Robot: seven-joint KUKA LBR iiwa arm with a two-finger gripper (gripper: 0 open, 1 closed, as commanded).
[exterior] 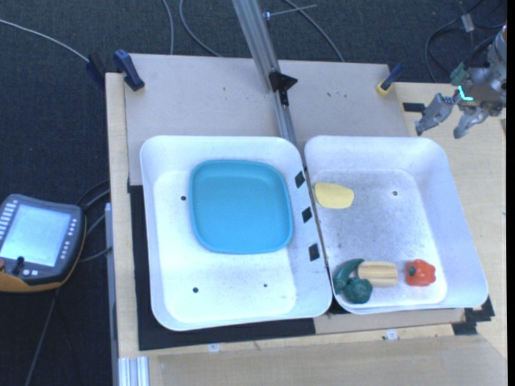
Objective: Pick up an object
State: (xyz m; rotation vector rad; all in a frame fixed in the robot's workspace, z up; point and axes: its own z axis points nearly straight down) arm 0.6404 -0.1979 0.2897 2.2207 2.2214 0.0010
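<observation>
Hangs at the far right edge, above and beyond the upper right corner of the right bin (451, 167): gripper (452, 121), fingers spread apart, nothing between them. Needs to travel down and leftward into that bin before any closing. Nearest candidate along the bin's left wall, near the divider: a yellow lemon-like piece (333, 195), lying alone with bare floor around it, probably the cleanest target since nothing crowds it. Further off, along the near wall: a green pepper-like toy (352, 280) touching a tan bread-like stick (377, 273), then a red tomato-like toy (419, 273) just beside the stick's other end. Riskier there, judging by the crowding and the closeness of the bin wall; easy to nudge a neighbour or clip the rim. Best to centre straight over the yellow piece, align the fingers across its shorter width, descend vertically until the tips straddle it close to the floor, then close and lift straight up. Worth watching the divider side for finger clearance. Beyond, in the left bin (161, 215): a blue square plate (241, 206), flat and wide, a poor fit for a two-finger pinch. Outside the bench at far left: a teach pendant (36, 240).
</observation>
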